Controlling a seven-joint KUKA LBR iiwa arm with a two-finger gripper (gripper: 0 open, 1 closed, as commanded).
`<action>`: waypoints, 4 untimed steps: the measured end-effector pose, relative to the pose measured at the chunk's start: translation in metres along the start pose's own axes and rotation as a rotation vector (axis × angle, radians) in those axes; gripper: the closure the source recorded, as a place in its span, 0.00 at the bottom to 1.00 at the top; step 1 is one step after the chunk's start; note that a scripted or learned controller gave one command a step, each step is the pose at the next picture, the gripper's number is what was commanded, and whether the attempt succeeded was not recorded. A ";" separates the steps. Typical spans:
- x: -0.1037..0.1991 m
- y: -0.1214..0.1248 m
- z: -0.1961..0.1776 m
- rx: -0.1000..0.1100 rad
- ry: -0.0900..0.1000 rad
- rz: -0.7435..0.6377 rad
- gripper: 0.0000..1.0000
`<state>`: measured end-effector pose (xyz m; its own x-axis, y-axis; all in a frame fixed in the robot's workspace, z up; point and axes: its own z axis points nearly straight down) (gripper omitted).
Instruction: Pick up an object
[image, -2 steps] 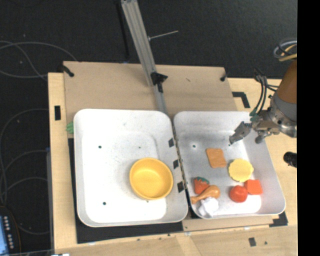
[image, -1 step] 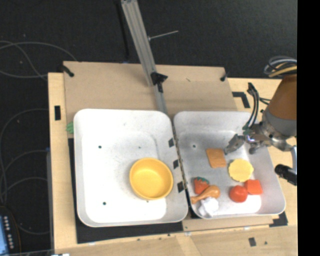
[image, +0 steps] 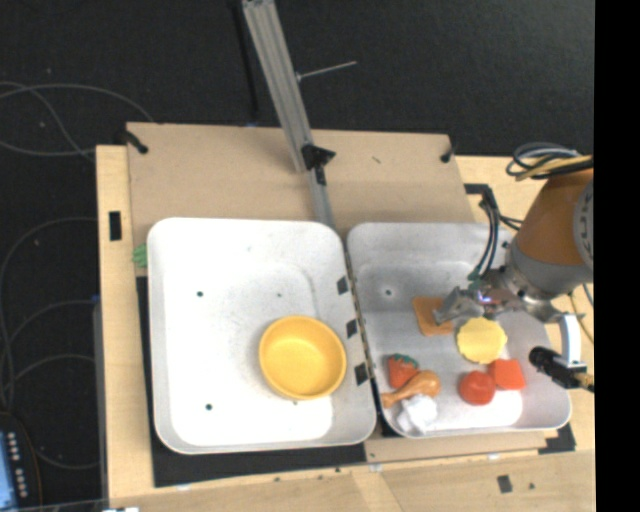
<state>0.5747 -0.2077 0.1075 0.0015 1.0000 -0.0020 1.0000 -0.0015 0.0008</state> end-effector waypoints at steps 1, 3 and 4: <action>-0.001 0.001 -0.011 -0.004 0.000 0.004 1.00; -0.017 -0.002 -0.116 -0.002 0.000 0.004 1.00; -0.019 -0.001 -0.145 -0.005 0.000 -0.003 1.00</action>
